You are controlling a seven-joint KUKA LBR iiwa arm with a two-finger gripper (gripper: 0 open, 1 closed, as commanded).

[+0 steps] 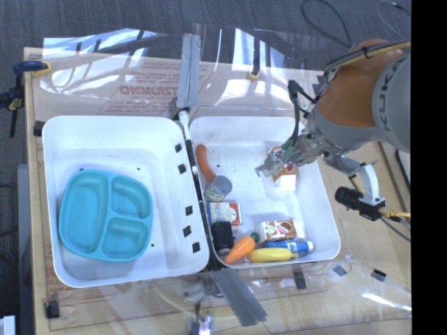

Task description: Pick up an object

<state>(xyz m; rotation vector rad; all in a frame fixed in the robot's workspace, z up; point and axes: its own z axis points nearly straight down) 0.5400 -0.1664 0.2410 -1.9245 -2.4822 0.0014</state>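
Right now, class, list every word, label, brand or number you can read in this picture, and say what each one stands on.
"CHEMCAST", red print, seen reversed, on the clear protective sheet behind the left bin.
"KUKA", partly cut off, on the grey arm.
Small carton in the right bin: printed, too small to read.
Packet by the divider: printed, too blurred to read.

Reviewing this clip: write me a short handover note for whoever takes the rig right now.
Gripper: low in the right bin, at a small white-and-orange block; finger state can't be made out.
Things: sausage, grey can, small carton, carrot, banana, snack box in the right bin; teal divided tray in the left bin.
Done: nothing visibly lifted.
Left: grasp and lift one object.
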